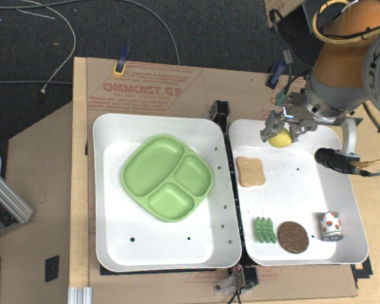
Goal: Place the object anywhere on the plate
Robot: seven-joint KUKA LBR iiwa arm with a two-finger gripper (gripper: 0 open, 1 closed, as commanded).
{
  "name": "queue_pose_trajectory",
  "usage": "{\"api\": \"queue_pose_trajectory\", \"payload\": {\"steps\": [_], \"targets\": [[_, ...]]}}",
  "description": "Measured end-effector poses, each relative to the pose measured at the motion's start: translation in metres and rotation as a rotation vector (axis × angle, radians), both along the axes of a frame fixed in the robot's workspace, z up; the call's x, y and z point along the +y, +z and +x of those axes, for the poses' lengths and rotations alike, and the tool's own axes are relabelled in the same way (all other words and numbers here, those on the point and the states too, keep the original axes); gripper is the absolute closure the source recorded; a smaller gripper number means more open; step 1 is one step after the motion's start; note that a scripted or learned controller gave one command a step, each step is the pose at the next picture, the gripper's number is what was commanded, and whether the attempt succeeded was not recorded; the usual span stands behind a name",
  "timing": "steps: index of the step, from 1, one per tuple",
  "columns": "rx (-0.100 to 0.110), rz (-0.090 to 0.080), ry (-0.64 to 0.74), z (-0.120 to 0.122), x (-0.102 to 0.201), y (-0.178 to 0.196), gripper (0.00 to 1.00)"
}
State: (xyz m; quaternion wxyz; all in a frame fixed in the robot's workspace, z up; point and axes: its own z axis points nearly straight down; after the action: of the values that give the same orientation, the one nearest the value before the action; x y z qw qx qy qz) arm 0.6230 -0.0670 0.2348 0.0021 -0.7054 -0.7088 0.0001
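A dark carpet with loose cables surrounds a cardboard-topped bench (149, 87) carrying two white bins. The left bin (110, 175) holds a green three-compartment plate (167, 177). The right bin (341, 211) holds a slice of toast (250, 172), a green ridged toy (265, 230), a brown cookie-like disc (294, 237) and a small spotted can (330, 225). At that bin's far corner the gripper (279, 130) hangs over a yellow lemon (282, 139), its fingers seeming to straddle the fruit, though I can't tell whether they have truly closed on it. This looks like the grasping step. Next the lemon needs lifting clear and carrying left across the divider to the plate.
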Motion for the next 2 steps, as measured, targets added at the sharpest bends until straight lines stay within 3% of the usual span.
{"api": "queue_pose_trajectory", "payload": {"steps": [2], "targets": [[0.001, 0.000, 0.000, -0.051, 0.086, 0.011, 1.00]]}}
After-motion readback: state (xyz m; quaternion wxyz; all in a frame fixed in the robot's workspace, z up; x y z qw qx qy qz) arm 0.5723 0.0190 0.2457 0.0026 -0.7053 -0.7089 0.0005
